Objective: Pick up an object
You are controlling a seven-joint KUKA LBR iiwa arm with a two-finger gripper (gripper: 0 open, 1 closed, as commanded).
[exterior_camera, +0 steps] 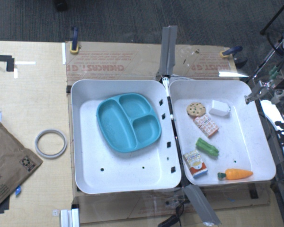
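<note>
Glossy plastic plate (128, 122), bins (85, 174)

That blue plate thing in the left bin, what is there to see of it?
The blue plate is a turquoise divided dish, plastic by its look, with rounded corners and three compartments: one long, two smaller. It lies flat and upright, turned slightly askew, near the middle of the left bin. Nothing lies in it or touches it but the bin floor.

We see the brown cardboard box (7, 167) cut off by the left and bottom edges, so its printed lettering reads only in part. The print on the two small cartons (207, 125) (195, 163) in the right bin (260, 141) is too small for us to read. At the right edge, the metal parts (270, 86) are cut off and we cannot make out their shape.
</note>
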